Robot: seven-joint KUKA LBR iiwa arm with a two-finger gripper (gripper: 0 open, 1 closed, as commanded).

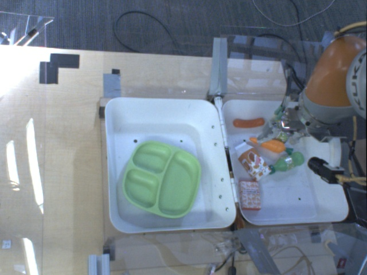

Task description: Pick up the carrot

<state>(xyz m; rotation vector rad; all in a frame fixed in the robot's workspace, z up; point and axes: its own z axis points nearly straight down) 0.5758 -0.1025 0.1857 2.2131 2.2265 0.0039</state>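
While the tool (279, 129) hovers at the carrot's (273, 146) twelve o'clock, I cannot tell its state. Crowding packets (253, 162) could foul the grasp.

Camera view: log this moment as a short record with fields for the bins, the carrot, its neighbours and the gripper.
left bin: holds a green divided plate
right bin: carrot, sausage, two snack packets, green item
carrot: orange, mid-bin, right by the gripper
sausage: near the bin's far edge
snack packets: one just left of the carrot, one nearer the camera
green item: right of the packets
gripper: low over the carrot, grasp not visible
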